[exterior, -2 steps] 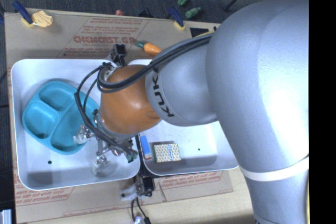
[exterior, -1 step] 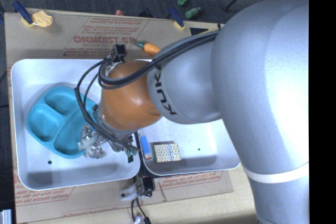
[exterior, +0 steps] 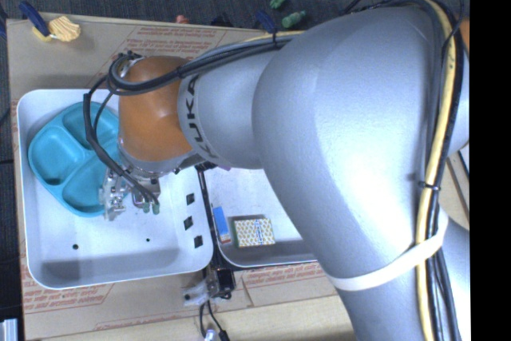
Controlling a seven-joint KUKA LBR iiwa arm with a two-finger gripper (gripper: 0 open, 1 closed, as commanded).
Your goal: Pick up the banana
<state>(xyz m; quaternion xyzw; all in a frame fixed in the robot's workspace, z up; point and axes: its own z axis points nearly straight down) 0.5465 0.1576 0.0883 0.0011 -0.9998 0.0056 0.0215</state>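
My gripper (exterior: 131, 202) hangs below the orange wrist band (exterior: 152, 116) over the left bin (exterior: 96, 259). It is just right of a blue divided plate (exterior: 64, 160) that lies in that bin's upper left part. The two fingers stand apart, and only white bin floor shows between them. The gripper is open and holds nothing. The thick grey arm (exterior: 335, 132) hides most of the right bin and the upper right of the left bin.
In the visible strip of the right bin (exterior: 263, 255) lie a small patterned box (exterior: 254, 231) and a thin blue item (exterior: 221, 224). Black marks dot the left bin's floor. Small clips and a yellow object (exterior: 64, 29) lie on the cardboard above the bins.
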